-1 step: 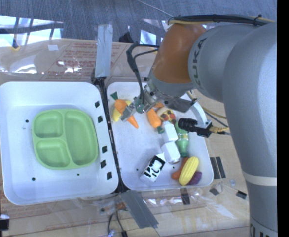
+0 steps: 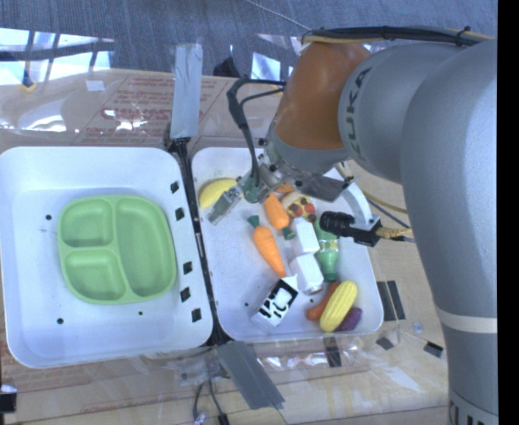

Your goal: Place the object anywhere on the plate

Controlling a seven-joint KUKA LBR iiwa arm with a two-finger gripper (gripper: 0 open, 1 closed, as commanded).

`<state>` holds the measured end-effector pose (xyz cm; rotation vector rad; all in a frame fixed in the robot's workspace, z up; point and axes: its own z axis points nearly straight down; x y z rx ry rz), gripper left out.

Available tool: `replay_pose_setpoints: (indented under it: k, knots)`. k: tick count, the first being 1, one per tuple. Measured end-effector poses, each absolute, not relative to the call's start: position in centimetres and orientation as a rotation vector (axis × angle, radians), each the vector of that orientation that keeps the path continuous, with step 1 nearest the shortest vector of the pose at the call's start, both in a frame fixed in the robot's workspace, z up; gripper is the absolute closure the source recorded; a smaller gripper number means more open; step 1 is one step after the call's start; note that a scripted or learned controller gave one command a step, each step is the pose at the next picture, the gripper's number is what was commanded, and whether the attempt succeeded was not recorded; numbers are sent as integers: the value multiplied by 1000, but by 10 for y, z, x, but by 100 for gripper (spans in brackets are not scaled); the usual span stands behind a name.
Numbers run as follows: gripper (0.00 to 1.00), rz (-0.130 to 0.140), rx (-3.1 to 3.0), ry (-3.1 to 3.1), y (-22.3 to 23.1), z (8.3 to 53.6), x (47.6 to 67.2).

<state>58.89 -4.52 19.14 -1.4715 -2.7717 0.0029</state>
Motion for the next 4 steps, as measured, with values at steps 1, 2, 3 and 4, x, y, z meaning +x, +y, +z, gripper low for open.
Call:
replay_pose_setpoints:
  k: [1,2,3,4]
  knots:
    - [0,4,-1761,-2596,-29,191,543]
    - [0,4,-1760,-2597,-29,191,543]
    - [0,5,-1870,-2518,-15,190,508]
    - [100,6,-1863,-2522,-15,200,509]
